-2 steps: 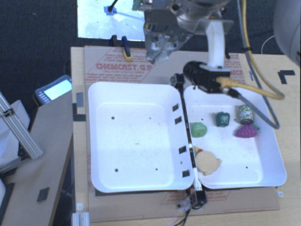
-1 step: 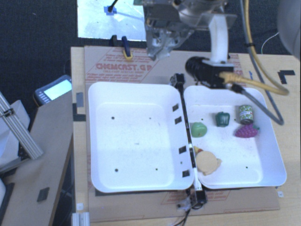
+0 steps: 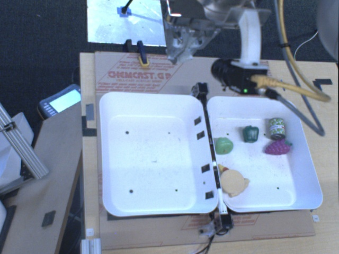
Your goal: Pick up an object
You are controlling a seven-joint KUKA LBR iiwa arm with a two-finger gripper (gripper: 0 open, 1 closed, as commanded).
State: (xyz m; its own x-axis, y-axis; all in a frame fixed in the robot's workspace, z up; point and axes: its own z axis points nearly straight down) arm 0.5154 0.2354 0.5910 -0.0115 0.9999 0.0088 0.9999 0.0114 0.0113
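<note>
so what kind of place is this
Probably a robotics lab test bench: a grey robot arm's gripper hangs over two shallow white plastic bins, one holding toy food such as a purple grape bunch, with loose yellow cables.

Open room above purple grapes (image 3: 277,147)

2 white bins (image 3: 153,102) on table. Right bin: 5 items — 1 green apple (image 3: 224,145), 1 green pepper (image 3: 250,134), 1 can (image 3: 276,127), 1 purple grape bunch (image 3: 278,147), 1 tan round pc (image 3: 233,183).

Robotics lab: bench (image 3: 90,157) w/ two white bins (image 3: 153,102), yellow cabling (image 3: 288,86), taped cardboard base (image 3: 132,74).
</note>
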